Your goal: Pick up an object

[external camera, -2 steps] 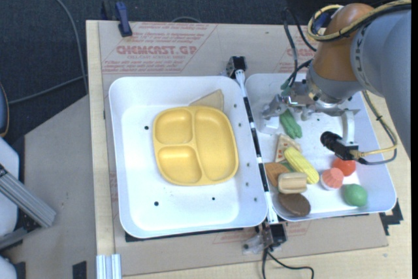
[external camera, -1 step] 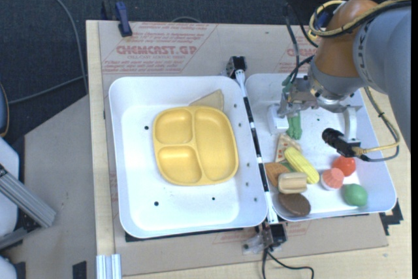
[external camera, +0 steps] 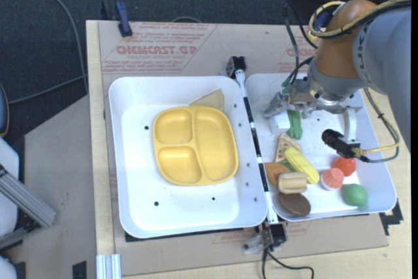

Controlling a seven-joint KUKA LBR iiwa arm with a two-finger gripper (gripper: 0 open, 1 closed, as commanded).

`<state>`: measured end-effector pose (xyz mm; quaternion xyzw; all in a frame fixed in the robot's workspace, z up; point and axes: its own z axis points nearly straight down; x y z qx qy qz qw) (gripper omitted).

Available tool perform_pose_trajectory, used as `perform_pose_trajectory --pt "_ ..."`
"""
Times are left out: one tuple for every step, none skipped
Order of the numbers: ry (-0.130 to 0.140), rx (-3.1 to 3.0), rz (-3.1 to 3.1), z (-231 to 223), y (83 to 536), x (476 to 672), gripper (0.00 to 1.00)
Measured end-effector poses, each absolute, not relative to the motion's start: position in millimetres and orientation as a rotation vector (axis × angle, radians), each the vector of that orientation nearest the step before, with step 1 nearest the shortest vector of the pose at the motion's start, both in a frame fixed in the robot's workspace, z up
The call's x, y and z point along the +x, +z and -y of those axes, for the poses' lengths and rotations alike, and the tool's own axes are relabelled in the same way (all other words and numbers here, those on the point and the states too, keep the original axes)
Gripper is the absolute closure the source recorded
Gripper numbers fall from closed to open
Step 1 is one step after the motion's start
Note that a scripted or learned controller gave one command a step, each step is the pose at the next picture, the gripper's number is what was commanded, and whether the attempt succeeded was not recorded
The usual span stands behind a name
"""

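The arm (external camera: 366, 42) reaches in from the right and bends down over the right bin (external camera: 385, 186). The jaws' (external camera: 291, 108) state cannot be told. Directly beneath them lies a green pod (external camera: 295, 125), long axis running near to far. A corn cob (external camera: 301, 164) lies diagonally nearby. The left bin (external camera: 130, 193) holds a yellow tray (external camera: 194, 144).

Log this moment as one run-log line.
arm: over right bin | gripper: above green pod | held: nothing seen | left bin: yellow plate
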<state>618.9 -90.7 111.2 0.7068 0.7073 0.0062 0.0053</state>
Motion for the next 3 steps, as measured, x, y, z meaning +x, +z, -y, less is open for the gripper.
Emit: perform_pose_trajectory --pt "-0.002 2.224 -2.222 110 84 559.2 0.0" --pt "-0.001 2.224 -2.222 100 84 507.3 0.0" --pt "0.0 2.224 -2.222 92 84 482.3 0.0"
